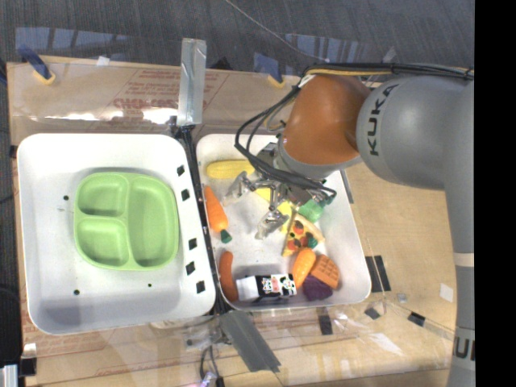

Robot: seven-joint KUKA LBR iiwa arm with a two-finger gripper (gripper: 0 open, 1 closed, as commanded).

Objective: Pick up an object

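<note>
The gripper [256,208] hangs at frame centre in the right bin [355,256], fingers apart, above toy food.

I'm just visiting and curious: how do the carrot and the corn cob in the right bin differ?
The carrot is orange with a green tip; the corn cob is yellow. The carrot lies lengthwise along the bin's left wall, while the corn cob lies crosswise near the far wall. The corn cob sits closer to the gripper. Both look like toy foods in the same white bin.
</note>
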